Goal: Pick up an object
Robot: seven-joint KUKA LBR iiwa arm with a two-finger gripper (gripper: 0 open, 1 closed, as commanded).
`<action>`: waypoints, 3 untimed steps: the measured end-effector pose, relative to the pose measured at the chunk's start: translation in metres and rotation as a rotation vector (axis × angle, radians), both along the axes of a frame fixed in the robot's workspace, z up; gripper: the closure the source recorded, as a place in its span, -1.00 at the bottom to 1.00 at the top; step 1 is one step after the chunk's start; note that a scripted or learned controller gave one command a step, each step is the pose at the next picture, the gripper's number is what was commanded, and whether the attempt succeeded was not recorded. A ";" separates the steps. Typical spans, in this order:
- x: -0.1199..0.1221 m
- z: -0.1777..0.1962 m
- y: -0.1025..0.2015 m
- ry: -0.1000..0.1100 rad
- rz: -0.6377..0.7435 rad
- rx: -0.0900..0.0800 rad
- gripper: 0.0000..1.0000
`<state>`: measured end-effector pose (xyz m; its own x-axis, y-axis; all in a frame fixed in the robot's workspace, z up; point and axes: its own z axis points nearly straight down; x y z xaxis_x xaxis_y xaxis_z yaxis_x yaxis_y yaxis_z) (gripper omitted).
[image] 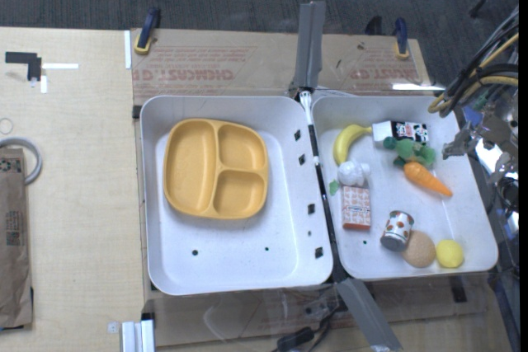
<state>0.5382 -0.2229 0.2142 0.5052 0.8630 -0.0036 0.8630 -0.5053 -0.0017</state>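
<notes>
The right bin holds several small items: a banana, a white carton with black patches, a green toy, a carrot, a white bulb-shaped toy, a red and white box, a small can, a tan ball and a yellow lemon. My gripper hangs at the bin's right rim, just right of the carrot and green toy, among cables. Nothing shows between its tips.
The left bin carries a yellow divided plate. A grey divider post stands behind the gap between the bins. Cardboard lies behind them. A brown paper bag rests at the far left of the bench.
</notes>
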 end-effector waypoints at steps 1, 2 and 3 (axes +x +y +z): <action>0.010 -0.121 0.023 -0.001 0.158 0.008 -1.00; 0.009 -0.113 0.021 0.002 0.155 0.005 1.00; 0.079 -0.011 0.035 -0.001 0.107 0.000 1.00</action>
<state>0.6171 -0.1875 0.2031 0.4106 0.9118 -0.0032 0.9118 -0.4106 -0.0013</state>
